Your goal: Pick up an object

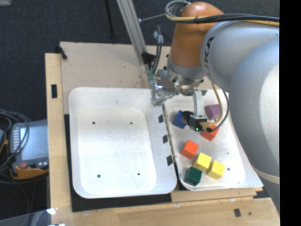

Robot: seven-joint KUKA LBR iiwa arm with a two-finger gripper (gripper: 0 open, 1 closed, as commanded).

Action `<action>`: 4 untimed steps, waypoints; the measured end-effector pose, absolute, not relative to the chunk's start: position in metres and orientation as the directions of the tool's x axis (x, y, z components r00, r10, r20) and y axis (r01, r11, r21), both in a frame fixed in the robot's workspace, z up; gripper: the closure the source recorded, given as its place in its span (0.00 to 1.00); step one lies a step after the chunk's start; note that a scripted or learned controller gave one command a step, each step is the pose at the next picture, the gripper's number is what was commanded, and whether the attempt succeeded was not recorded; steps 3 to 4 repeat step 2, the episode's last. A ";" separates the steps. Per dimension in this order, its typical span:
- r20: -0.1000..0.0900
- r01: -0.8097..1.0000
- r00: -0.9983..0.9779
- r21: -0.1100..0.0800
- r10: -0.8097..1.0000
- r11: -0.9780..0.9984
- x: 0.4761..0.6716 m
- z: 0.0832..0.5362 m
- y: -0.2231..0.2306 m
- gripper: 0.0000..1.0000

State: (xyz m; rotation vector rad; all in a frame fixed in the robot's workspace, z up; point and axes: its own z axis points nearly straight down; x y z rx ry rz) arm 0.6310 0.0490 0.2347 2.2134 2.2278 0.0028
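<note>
Pale wooden bench (54, 126) carries two white bins side by side: left bin (113, 140) and right bin (235, 166). All seven blocks lie in the right bin. Blue block (179, 120) sits near the dividing wall at the far end. Purple block (212, 111) lies beside it, with red block (209, 133) just nearer. Orange block (190, 149) lies mid-bin. Yellow block (203, 162), second yellow block (217, 169) and green block (193, 175) cluster at the near end, close together. Gripper (160, 95) hangs over the far end of the seam between the bins, apart from every block. Gripper state: cannot tell.
</note>
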 end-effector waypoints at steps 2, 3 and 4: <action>-0.002 1.000 -0.005 0.000 1.000 0.005 0.644 0.240 0.088 0.00; -0.002 1.000 -0.005 0.000 1.000 0.005 0.644 0.240 0.088 0.00; -0.002 1.000 -0.005 0.000 1.000 0.005 0.644 0.240 0.088 0.00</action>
